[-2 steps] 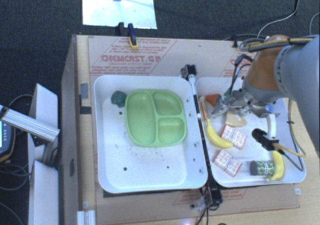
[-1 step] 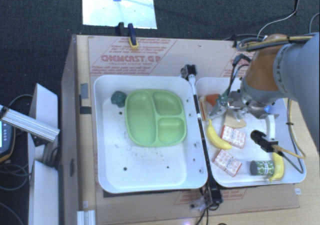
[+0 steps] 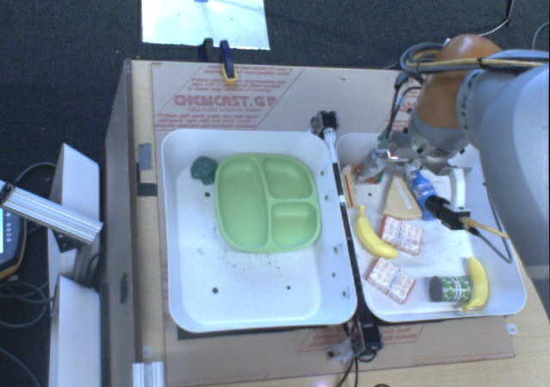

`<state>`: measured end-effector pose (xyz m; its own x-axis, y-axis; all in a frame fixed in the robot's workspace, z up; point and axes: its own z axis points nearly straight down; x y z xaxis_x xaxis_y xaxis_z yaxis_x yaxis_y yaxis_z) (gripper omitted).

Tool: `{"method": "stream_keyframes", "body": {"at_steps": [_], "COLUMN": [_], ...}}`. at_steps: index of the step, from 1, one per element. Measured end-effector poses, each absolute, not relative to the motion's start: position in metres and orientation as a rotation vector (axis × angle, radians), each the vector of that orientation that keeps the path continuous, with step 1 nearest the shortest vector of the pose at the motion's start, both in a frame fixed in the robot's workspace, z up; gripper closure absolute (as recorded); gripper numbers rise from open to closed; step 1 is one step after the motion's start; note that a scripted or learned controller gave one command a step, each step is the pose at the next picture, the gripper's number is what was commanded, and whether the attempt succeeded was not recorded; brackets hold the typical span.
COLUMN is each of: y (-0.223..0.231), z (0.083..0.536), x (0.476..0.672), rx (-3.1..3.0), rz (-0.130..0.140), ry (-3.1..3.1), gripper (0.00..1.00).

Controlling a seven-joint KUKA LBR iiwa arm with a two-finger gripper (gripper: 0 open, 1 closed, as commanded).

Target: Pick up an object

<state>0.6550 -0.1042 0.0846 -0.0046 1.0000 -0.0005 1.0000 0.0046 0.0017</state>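
Yellow bananas (image 3: pixel 375 236), packets (image 3: pixel 401 235) and a can (image 3: pixel 450 289) lie loose in the right bin (image 3: pixel 507 301), each open to a pick. Our gripper (image 3: pixel 388 162) hangs over its far end; finger state we cannot tell.

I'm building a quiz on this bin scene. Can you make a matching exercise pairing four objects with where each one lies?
Objects:
1. green divided plate
2. dark green lump
3. green can
4. gripper

Places:
A. near right corner of the right bin
B. far part of the right bin
C. middle of the left bin
D. far left corner area of the left bin, beside the plate

Pairs: 1-C, 2-D, 3-A, 4-B
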Motion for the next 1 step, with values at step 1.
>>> {"method": "stream_keyframes", "body": {"at_steps": [1], "y": [-0.1421], "z": [0.0853], "x": [0.6549], "rx": [2.217], "rz": [0.002], "ry": [2.222], "gripper": [0.0]}}
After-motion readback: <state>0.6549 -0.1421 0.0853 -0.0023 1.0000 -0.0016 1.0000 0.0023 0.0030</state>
